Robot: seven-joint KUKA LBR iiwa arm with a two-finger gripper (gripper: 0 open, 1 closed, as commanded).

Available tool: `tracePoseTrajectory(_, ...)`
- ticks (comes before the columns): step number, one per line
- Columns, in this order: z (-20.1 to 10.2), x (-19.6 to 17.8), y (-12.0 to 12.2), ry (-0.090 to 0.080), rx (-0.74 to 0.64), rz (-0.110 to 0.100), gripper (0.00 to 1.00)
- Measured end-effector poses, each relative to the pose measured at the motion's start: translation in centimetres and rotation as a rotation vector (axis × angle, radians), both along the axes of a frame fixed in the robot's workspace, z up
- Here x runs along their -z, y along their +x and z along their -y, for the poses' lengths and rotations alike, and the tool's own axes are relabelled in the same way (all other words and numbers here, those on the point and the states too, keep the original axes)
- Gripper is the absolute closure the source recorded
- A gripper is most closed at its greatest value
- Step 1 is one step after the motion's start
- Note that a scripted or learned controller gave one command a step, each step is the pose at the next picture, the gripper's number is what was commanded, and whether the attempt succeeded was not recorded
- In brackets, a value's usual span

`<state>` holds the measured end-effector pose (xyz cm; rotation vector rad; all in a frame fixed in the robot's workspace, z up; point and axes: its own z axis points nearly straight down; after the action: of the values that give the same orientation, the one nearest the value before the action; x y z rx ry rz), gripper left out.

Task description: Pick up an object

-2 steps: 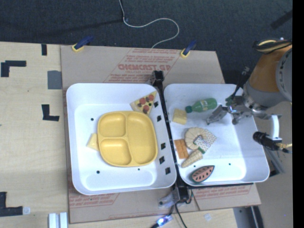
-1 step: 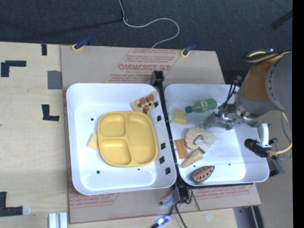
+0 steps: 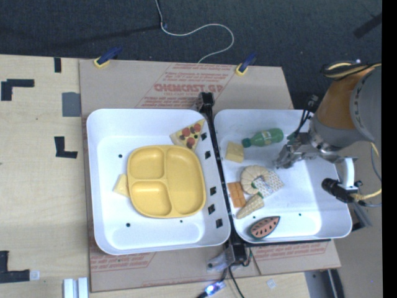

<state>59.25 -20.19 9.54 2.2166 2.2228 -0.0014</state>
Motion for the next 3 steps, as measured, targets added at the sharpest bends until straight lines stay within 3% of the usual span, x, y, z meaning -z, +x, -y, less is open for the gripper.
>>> tracePoseTrajectory(2, 0.1, -11.7, -0.8, 0.000, 0.001, 0.004, 1.00)
tracePoseTrajectory(3, 0.0, -13.0, -0.7, 0.002, 0.001, -0.001, 1.00)
